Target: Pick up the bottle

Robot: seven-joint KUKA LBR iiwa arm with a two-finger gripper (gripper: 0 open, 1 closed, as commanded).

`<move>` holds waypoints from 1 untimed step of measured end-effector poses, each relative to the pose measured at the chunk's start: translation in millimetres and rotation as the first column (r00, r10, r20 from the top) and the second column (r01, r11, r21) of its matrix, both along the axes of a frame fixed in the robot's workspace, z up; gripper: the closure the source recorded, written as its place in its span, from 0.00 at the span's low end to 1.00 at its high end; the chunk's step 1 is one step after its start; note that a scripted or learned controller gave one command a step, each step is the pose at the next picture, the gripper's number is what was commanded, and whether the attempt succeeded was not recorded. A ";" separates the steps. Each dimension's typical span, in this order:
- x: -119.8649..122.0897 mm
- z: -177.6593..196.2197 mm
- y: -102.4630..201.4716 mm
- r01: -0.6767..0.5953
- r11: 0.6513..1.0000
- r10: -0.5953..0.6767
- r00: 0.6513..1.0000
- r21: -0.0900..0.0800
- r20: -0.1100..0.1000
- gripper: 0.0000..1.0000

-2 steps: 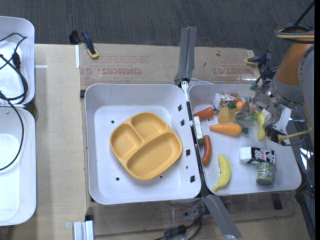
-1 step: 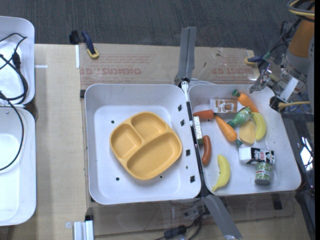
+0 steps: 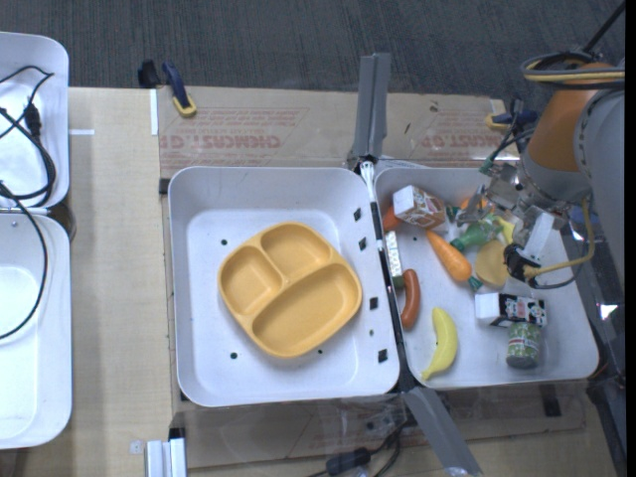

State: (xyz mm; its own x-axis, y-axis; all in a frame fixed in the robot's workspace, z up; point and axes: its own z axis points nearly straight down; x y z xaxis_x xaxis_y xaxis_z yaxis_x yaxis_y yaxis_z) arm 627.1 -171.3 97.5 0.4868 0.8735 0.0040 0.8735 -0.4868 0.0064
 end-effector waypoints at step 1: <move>-50.8 -6.6 18.3 -0.005 1.000 0.005 1.000 0.000 -0.011 0.00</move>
State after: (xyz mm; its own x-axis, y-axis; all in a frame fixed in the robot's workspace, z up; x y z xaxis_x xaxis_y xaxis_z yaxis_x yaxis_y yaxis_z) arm 576.3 -153.0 90.9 0.4824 0.8760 -0.0011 0.8760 -0.4824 -0.0032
